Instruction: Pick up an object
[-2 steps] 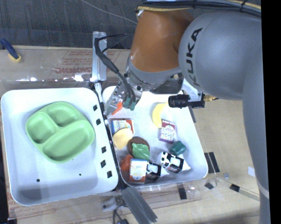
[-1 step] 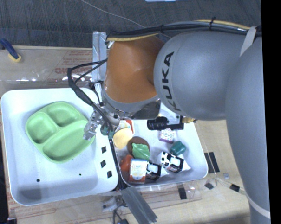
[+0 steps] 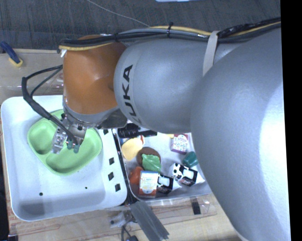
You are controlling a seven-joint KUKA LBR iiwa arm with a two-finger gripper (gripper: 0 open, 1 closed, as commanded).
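Descent hung over the green bowl (image 3: 67, 146) in the left bin (image 3: 18, 163); the gripper (image 3: 66, 142) stood just above its hollow, grip state unclear. Pinching the rim probably suited better than the middle.

You're looking down from one fixed camera above the tabletop (image 3: 41, 232), tilted at a slant across both white bins: left bin (image 3: 18, 163), right bin (image 3: 125, 186). The arm (image 3: 189, 81) sweeps in from your right, so close under the lens it swallows much of your picture.
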